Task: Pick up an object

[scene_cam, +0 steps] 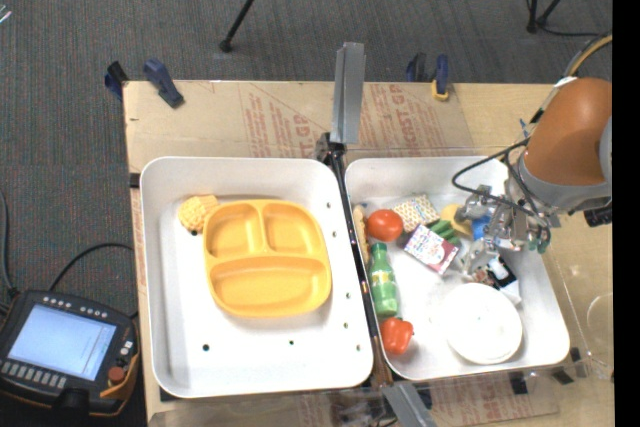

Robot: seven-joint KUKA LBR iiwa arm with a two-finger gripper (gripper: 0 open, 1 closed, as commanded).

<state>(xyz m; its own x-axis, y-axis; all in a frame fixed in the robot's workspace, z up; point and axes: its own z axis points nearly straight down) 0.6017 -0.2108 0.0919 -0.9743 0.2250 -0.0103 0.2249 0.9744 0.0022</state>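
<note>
1 crowded bin (556, 320): my fingers (488, 257) hang beside the pink carton (431, 248), seeking a grasp; apart or together, I cannot tell.

A teach pendant (62, 347) (screen lit) lies left of the bench (250, 110).

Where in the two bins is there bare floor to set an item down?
Left bin: bare floor below and left of the yellow tray. Right bin: a bare strip along its far wall; crowded from the green bottle to the gripper and white plate.
</note>
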